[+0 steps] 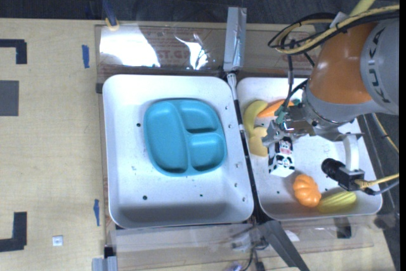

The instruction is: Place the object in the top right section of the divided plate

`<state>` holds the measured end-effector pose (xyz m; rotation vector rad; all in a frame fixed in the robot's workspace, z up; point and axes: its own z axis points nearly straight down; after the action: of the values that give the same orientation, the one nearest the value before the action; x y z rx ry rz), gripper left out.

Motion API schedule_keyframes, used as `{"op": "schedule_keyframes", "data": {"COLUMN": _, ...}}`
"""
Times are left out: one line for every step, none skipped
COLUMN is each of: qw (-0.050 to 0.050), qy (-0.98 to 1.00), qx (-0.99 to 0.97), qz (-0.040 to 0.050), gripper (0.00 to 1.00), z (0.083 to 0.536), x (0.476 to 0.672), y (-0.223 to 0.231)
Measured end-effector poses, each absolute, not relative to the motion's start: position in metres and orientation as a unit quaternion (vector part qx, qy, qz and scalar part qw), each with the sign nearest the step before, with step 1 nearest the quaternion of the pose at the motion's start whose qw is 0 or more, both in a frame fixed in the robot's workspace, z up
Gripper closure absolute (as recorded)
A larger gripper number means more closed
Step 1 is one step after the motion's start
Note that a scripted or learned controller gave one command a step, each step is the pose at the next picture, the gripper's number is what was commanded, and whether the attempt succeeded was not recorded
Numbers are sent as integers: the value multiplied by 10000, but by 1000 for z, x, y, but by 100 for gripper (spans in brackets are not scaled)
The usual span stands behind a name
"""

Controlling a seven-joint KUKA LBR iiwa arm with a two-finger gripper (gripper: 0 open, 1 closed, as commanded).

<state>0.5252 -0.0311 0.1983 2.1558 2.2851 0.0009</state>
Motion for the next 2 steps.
{"op": "schedule_keyframes", "data": {"qw": 34, "qy": 7266, "qx": 6871, "qz": 23, "gripper": 100, "z": 377, "x": 530, "y": -67}}
{"op": "schedule_keyframes", "data": {"qw": 32, "qy": 8647, "qx": 5023, "qz": 10, "gripper": 100, "z": 415, "x": 564, "y": -57}}
